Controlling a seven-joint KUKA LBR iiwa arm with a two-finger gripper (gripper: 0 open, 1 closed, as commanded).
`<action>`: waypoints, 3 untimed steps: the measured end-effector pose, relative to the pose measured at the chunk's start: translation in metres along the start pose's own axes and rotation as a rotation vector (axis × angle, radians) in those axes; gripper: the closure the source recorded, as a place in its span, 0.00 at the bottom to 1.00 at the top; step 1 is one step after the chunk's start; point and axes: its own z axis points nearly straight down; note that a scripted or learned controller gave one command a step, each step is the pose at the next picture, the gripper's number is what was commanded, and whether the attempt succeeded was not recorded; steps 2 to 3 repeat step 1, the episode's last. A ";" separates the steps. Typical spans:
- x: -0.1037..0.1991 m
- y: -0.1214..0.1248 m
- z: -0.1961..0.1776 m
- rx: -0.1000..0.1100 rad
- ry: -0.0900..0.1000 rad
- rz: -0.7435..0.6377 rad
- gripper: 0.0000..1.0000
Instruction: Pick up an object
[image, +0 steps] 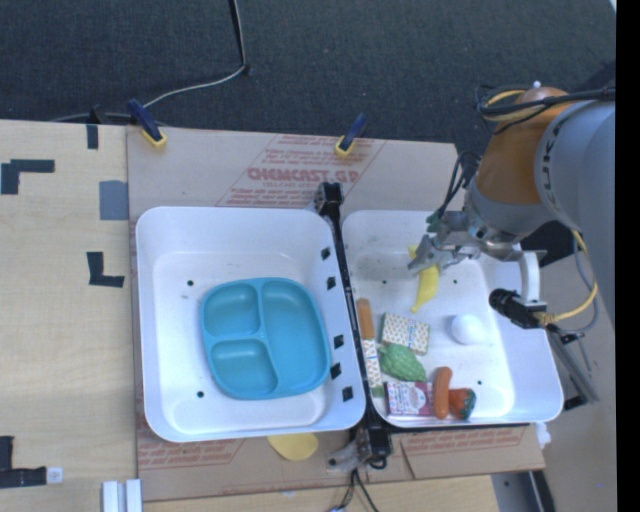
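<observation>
My gripper (432, 257) is over the upper middle of the right bin (530, 385), reaching in from the right. A yellow banana-shaped piece (427, 289) hangs slanted from it, its upper end caught between the fingers, which are shut on it. Its lower end points down toward the bin floor; I cannot tell whether it touches. Below it lie a patterned cracker pack (406, 333), a green leafy item (402, 362), a white ball (465, 327), a pink packet (408, 398), an orange carrot (441, 389) and a red item (461, 402).
An orange stick (366, 319) lies along the right bin's left wall. The left bin (160, 300) holds a blue divided plate (265, 337). A yellow disc (292, 446) sits on the cardboard in front of the bins. Clamps and cables run along the far edge.
</observation>
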 end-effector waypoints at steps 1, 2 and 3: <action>0.070 -0.049 -0.028 0.001 0.000 0.000 1.00; 0.070 -0.049 -0.028 0.001 0.000 0.000 1.00; 0.070 -0.049 -0.028 0.001 0.000 0.000 1.00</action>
